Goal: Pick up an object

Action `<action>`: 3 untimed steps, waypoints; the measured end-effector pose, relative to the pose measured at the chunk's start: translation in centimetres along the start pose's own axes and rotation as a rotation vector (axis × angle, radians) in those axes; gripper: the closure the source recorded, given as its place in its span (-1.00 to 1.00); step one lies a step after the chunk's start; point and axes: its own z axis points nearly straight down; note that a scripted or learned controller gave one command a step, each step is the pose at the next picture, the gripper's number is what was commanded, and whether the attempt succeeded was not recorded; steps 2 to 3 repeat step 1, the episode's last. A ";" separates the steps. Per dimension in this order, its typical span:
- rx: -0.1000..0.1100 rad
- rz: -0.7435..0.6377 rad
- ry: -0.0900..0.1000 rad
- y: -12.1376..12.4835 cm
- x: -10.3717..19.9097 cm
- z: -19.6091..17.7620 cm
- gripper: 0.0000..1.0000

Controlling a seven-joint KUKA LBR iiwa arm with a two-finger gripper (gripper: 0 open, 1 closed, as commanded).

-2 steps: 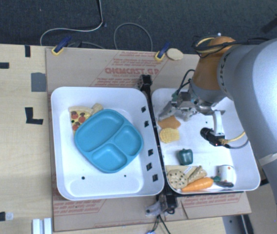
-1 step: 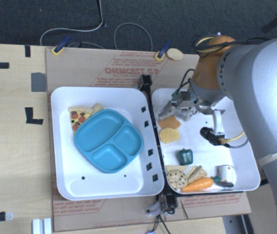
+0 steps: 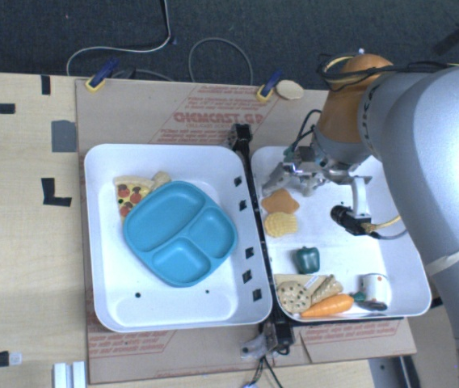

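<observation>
You see the gripper [image 3: 282,178] low in the right bin [image 3: 399,257], near its upper left corner. Just below it lies a brown cookie [image 3: 280,202], then a yellow chip [image 3: 281,225]. Further below sit a green pepper [image 3: 307,259], a cracker [image 3: 293,294] and a carrot [image 3: 326,305]. Left of it, the other bin [image 3: 104,217] holds a blue tray [image 3: 181,233] and pizza [image 3: 131,192].
</observation>
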 end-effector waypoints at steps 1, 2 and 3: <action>-0.003 0.001 -0.003 -0.8 0.4 0.0 -1.00; -0.003 0.001 -0.003 -0.8 0.4 0.0 -1.00; -0.003 0.001 -0.003 -0.8 0.4 0.0 -1.00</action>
